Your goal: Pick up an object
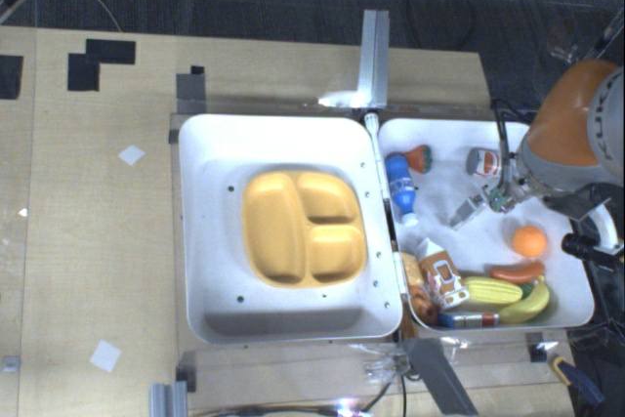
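Observation:
The right bin point(576, 312) holds several objects. A blue bottle point(398, 183) lies along its left wall, with a red and green toy fruit point(420, 158) beside it. A small can point(481, 161) sits near the back. At the front lie an orange point(528, 240), a red sausage-like piece point(518, 271), a banana point(530, 304), a corn cob point(491, 290) and a snack box point(439, 276). My gripper point(467, 210) hangs low over the bare middle of this bin, between the can and the snack box, with nothing seen in it.
The left bin point(210, 210) contains a yellow divided tray point(303, 227). A metal post point(374, 59) stands behind the wall between the bins. The arm's orange band point(571, 117) overhangs the right bin's back right corner. The wooden bench point(88, 239) stretches left.

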### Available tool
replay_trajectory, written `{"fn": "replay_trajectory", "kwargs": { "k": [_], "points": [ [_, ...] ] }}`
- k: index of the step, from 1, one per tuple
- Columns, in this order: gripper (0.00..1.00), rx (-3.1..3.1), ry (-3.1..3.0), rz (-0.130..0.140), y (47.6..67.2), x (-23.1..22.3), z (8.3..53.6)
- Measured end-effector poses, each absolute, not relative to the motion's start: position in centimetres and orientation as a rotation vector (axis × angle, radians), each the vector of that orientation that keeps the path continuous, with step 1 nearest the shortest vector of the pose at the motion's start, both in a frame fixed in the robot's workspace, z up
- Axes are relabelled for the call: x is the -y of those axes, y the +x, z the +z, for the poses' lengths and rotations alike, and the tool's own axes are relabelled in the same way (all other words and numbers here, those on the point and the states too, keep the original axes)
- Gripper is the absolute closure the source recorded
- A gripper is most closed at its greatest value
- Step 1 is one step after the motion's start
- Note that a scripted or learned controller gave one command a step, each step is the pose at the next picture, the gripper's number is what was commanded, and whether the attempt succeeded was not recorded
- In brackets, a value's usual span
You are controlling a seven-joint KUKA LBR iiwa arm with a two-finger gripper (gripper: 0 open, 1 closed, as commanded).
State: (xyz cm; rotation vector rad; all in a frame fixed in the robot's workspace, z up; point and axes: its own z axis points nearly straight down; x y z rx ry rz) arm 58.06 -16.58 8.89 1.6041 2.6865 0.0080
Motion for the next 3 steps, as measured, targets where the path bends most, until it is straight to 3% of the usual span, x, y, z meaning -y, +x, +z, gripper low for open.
{"fn": "replay_trajectory", "kwargs": {
  "k": [1,2,3],
  "points": [
    [0.00,-2.666,1.644,0.001,48.8,20.9,14.1],
    [0.00,-2.552,1.826,0.005,55.6,17.8,11.1],
    [0.00,-2.234,2.196,0.011,58.5,14.5,8.9]
  ]
}}
